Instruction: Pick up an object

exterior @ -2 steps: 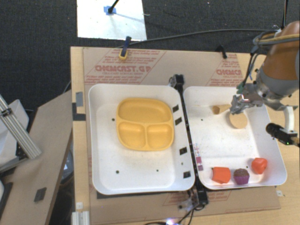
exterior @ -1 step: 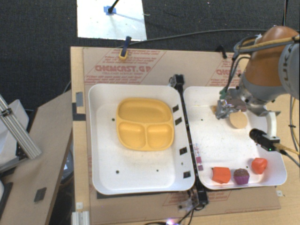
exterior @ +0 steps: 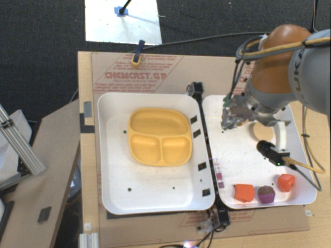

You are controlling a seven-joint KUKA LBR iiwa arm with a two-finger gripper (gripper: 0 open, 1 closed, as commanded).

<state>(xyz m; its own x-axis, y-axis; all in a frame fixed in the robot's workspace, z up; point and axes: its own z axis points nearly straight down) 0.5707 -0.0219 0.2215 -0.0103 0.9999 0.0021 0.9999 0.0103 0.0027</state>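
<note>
**Three targets, all far from the gripper**

Three small objects sit along the 6 o'clock edge of the right bin [exterior: 227,154]: an orange block [exterior: 244,192], a purple cup-like piece [exterior: 266,194] just beside it, and a red-orange piece [exterior: 286,182] toward 4 o'clock of the cup. A pale disc [exterior: 262,133] lies further up the bin, at about 12 o'clock from the cup, partly under the arm [exterior: 276,61].

The gripper [exterior: 231,119] hangs over the bin's 11 o'clock area, near the divider and well apart from all three objects. Nothing shows between its parts; whether it is spread or clenched I cannot tell.

Risks, as I judge them: a descent here would likely meet bare floor and close on nothing. The block and cup are so close that a grab at one may nudge the other or pinch both. All three hug the low wall, which could block a finger. The left bin [exterior: 111,154] holds a yellow tray [exterior: 159,137], clear of this.
</note>
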